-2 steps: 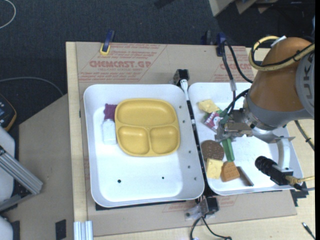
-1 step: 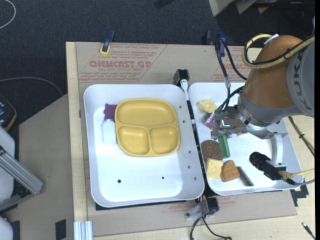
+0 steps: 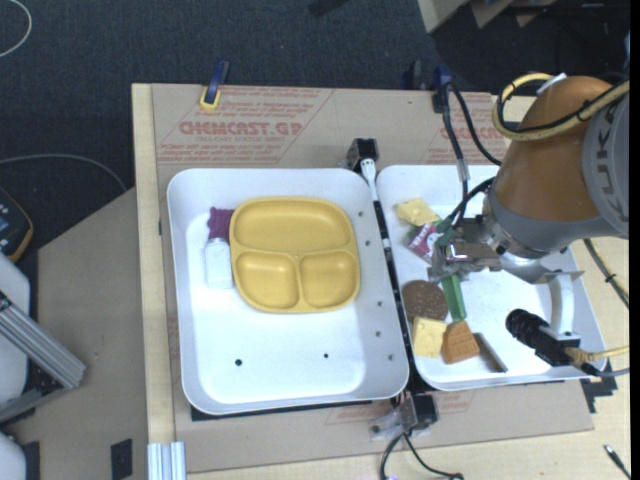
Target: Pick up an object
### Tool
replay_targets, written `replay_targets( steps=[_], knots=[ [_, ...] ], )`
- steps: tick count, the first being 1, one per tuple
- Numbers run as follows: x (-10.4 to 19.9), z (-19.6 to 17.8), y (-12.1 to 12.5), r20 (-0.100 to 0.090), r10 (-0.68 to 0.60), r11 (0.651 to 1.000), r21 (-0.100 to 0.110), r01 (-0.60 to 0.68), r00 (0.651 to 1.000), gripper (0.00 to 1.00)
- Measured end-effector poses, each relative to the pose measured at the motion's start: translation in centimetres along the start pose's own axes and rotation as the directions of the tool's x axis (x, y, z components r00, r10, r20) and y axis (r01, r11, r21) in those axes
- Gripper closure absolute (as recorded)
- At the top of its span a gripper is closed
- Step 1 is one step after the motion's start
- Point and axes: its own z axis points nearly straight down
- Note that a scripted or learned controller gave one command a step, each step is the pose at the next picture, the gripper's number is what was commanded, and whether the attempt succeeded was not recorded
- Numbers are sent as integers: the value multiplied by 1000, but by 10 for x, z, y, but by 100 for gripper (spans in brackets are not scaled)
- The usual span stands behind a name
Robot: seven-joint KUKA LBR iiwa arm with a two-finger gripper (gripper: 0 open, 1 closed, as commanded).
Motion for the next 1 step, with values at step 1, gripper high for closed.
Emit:
replay_targets(
  steps=[1],
  knots=[
    [8,-8,-2,0,-2,1000,-5,2,1000,100]
  ],
)
